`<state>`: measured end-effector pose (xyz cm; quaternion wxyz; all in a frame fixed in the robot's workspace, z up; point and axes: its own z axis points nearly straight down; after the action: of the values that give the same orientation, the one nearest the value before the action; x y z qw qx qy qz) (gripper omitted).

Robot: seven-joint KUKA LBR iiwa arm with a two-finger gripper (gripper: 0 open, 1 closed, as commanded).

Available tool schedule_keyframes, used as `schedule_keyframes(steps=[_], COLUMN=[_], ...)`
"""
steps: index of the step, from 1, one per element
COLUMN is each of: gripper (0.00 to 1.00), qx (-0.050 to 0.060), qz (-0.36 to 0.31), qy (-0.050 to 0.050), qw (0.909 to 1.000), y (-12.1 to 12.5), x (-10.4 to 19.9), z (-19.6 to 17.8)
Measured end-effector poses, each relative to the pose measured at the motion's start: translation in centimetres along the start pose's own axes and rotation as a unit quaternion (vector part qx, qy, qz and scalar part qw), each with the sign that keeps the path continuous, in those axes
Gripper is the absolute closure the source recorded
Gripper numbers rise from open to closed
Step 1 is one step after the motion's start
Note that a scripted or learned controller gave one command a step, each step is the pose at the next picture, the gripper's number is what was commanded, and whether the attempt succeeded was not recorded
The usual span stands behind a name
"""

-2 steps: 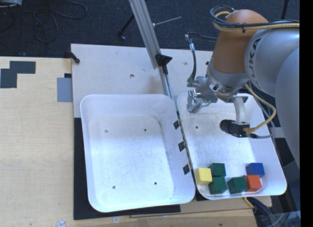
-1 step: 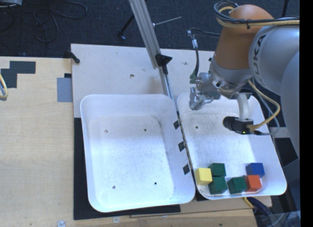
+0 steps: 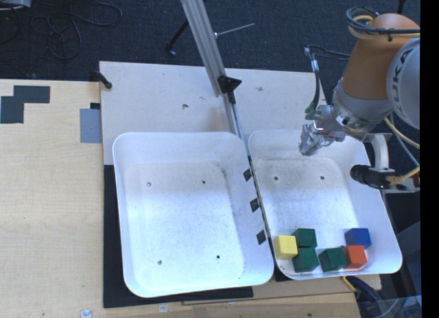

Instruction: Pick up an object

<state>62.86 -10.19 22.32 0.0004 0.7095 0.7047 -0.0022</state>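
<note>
Nothing grasped yet. Gripper (image 3: 310, 142) poised over far end of right bin (image 3: 343, 173); finger state cannot be told. Blocks (image 3: 322, 249) clustered at near end; descent and grasp judged still outstanding.

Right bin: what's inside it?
The right bin holds blocks along its near edge: yellow, three green, blue, orange. Anything beneath them is covered.

Two shallow white bins: left bin (image 3: 130, 173) and right bin (image 3: 384, 241). Six blocks: three green (image 3: 305, 237) (image 3: 306, 260) (image 3: 332, 260), one yellow (image 3: 286, 246), one blue (image 3: 358, 237), one orange (image 3: 355, 255). One arm (image 3: 374, 63), one gripper (image 3: 309, 147).
</note>
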Motion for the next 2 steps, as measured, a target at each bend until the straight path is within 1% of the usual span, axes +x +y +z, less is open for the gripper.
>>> schedule_keyframes(steps=[1, 2], gripper=[1.00, 1.00], qx=[-0.003, 0.000], qz=[-0.004, -0.004], qy=[0.002, 0.002], qw=[1.0000, 1.0000], y=[-2.19, -1.90], x=[2.71, 3.49], z=[-6.04, -5.29])
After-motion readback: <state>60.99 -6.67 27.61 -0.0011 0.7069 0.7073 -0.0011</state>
